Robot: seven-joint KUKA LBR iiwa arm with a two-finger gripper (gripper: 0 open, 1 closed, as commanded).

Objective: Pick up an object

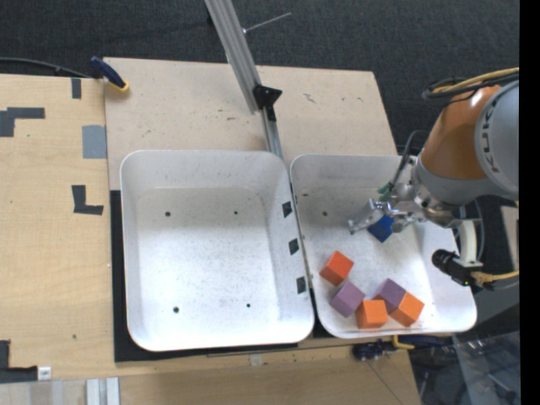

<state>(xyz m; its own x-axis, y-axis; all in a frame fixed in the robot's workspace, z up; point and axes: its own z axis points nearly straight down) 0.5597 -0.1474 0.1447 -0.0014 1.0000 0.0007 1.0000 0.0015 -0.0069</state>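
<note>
1 fixed overhead camera, slanted, over both bins (126, 175)

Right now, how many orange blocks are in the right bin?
3: one orange block alone mid-bin, one near the front wall, one just right of it. The arm might hide more.

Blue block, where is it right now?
The blue block sits in the right bin, at the gripper, up and right of the lone orange block.
</note>
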